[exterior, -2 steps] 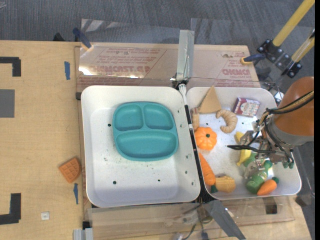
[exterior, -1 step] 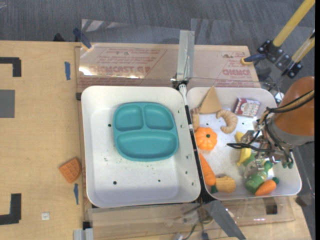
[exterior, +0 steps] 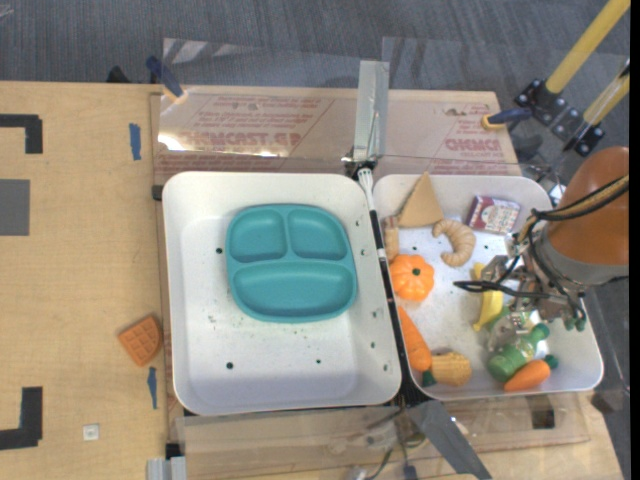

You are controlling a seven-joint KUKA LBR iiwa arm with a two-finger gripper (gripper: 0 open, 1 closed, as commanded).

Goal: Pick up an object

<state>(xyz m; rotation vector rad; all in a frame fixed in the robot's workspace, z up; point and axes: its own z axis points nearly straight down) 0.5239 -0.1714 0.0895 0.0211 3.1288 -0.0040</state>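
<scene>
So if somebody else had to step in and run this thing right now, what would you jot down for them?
Tool: low in the right bin, over the clutter by the banana; grip cannot be told.
Things: pumpkin, croissant, carrot and the rest lie in the right bin. Teal plate sits in the left bin; a waffle lies on the bench.
Done: nothing visibly lifted.
Left: grasp one item and raise it.

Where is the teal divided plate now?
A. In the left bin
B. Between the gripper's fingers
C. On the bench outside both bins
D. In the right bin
A: the plate lies flat in the left bin, while the toy foods fill the right bin.
</scene>
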